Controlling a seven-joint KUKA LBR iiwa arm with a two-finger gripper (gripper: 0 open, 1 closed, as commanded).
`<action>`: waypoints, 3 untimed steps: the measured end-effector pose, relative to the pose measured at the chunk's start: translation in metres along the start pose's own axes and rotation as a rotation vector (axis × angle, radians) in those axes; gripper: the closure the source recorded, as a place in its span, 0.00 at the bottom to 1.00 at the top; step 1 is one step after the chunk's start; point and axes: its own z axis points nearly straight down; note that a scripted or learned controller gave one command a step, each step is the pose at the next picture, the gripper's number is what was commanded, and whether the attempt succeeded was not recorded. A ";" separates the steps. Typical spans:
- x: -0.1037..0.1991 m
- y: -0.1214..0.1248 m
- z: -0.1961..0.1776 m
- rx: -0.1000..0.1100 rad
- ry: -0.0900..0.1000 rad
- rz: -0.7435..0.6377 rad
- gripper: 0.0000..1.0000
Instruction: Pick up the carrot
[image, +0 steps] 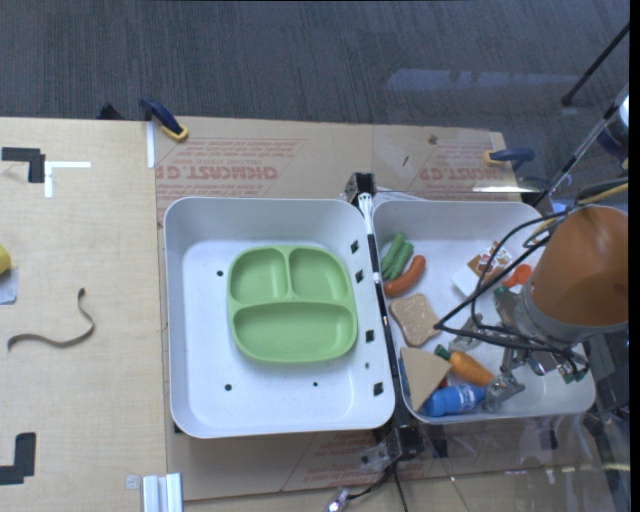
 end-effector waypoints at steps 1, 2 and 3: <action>-0.002 0.000 -0.009 0.002 -0.002 -0.004 1.00; -0.004 0.001 -0.018 0.003 -0.005 -0.007 1.00; -0.006 0.001 -0.027 0.005 -0.008 -0.011 1.00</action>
